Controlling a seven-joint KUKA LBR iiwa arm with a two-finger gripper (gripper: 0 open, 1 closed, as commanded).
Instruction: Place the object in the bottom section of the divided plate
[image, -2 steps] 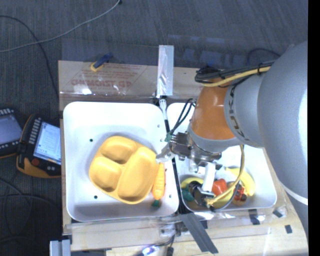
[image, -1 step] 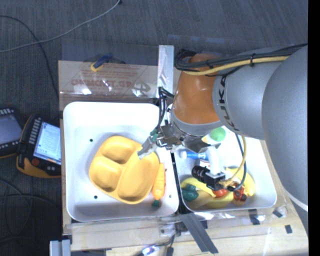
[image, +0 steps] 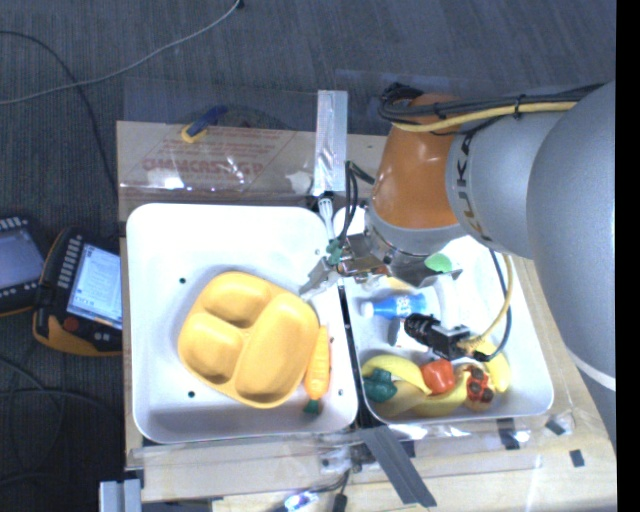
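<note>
A yellow divided plate (image: 250, 340) is seen in the left bin (image: 160, 230). A toy carrot (image: 318, 368) is laid against the plate's right edge.

We cannot tell how the gripper (image: 335, 262) stands, because the orange band (image: 425, 180) and wrist cover most of it. The arm (image: 560, 170) runs off the right edge and hides the far part of the right bin (image: 530, 395). A bottle (image: 398, 305) shows only partly beneath the wrist. The toys around the banana (image: 400, 375) overlap, too small for us to name.
</note>
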